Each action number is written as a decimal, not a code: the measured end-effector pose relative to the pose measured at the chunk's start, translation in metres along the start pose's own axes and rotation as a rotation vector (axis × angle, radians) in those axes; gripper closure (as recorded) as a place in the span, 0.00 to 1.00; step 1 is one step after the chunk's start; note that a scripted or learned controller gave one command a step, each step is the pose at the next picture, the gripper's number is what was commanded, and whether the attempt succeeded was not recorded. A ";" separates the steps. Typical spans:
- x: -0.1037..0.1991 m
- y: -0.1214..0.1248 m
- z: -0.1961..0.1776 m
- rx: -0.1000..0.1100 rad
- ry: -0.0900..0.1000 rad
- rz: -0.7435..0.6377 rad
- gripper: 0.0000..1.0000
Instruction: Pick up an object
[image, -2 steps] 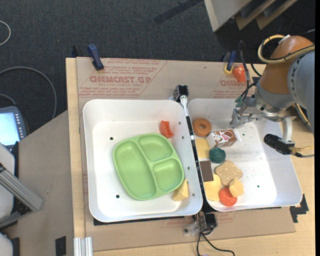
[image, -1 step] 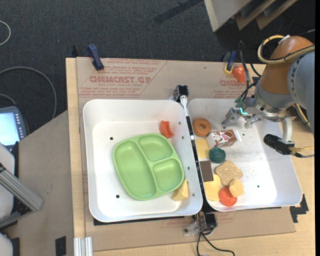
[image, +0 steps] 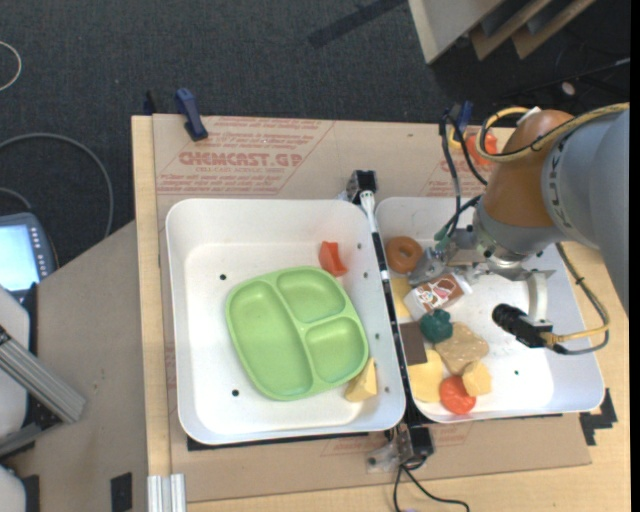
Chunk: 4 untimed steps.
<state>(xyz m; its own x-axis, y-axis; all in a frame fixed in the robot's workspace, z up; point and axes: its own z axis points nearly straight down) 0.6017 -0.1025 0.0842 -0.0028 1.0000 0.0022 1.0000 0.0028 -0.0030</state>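
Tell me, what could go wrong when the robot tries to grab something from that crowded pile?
The toys in the right bin lie packed together: the teal piece, the packet and the donut nearly touch, so the tool might nudge neighbours or pinch two. The pile also hugs the bin's left wall, which could block a finger.

Bright even overhead light, soft shadows (mild glare on white bins), sharp focus.
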 end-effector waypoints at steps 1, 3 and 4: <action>-0.003 0.002 -0.011 -0.005 -0.003 0.003 1.00; 0.120 -0.083 -0.227 -0.008 0.001 -0.005 1.00; 0.254 -0.098 -0.199 0.002 0.001 -0.011 1.00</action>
<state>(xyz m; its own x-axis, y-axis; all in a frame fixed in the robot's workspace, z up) 0.5035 0.1503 0.2843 -0.0142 0.9999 0.0035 0.9999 0.0143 -0.0050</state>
